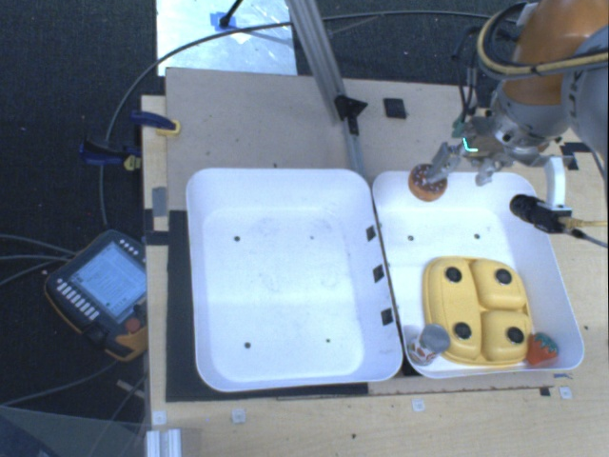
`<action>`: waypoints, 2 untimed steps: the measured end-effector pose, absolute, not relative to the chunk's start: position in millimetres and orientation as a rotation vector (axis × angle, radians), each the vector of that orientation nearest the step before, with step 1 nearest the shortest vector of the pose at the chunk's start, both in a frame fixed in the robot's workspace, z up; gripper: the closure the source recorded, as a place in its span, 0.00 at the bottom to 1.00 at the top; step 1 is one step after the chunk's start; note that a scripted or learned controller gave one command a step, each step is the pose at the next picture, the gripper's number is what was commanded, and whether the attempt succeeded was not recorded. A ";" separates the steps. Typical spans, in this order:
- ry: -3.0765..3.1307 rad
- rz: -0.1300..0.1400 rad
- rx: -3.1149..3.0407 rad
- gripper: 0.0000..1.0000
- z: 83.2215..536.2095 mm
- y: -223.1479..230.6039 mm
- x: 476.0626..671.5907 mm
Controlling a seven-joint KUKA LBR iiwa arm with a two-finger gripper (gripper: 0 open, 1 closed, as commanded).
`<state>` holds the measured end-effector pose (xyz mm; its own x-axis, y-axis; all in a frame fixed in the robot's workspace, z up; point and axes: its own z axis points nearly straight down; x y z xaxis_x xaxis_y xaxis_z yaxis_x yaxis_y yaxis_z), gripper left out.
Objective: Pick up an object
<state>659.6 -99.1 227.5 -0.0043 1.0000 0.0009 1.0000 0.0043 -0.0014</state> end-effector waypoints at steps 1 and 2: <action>-2.227 -0.002 -2.217 0.00 229.0 -99.1 660.4; -2.222 0.004 -2.219 0.00 168.2 -105.4 659.5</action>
